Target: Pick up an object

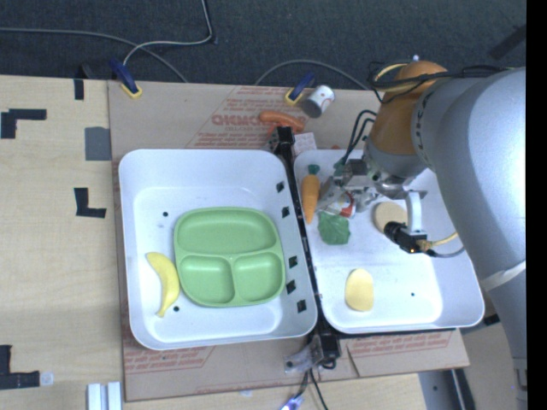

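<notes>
Fingers (346, 196) of mine sit low in the right bin (444, 310), how far apart I cannot tell. Just below them lies a crumpled green object (334, 229), beside a carrot (309, 193).

A pale green three-compartment plastic tray (229, 256) and a yellow banana (164, 282) sit in the glossy white left bin (141, 182). The white right bin (444, 301) holds an orange carrot (308, 194), a dark green leafy lump (334, 229) and a pale yellow lemon (360, 289) (all plain, unpatterned).
</notes>
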Tool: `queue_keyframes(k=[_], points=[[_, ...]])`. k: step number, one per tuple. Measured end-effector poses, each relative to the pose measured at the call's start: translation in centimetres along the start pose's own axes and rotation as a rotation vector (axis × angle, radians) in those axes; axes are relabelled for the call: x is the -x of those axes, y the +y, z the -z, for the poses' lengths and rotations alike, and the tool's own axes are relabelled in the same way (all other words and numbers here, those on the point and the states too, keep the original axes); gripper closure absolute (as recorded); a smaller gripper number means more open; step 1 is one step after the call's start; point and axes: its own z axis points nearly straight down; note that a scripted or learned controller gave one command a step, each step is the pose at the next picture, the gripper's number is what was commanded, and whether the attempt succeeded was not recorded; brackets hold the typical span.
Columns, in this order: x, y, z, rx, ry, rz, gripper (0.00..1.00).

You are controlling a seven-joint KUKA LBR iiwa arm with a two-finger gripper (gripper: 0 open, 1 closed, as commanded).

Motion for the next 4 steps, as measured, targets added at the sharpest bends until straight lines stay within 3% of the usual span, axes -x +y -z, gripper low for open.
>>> queue_keyframes(k=[1, 2, 3, 4], points=[[0.4, -2.2, 0.0, 0.009, 0.005, 0.002, 0.0], [0.1, 0.7, 0.0, -0.005, -0.007, -0.003, 0.0], [0.2, -0.7, 0.0, 0.009, 0.004, 0.002, 0.0], [-0.1, 0.1, 0.0, -0.002, 0.001, 0.001, 0.0]])
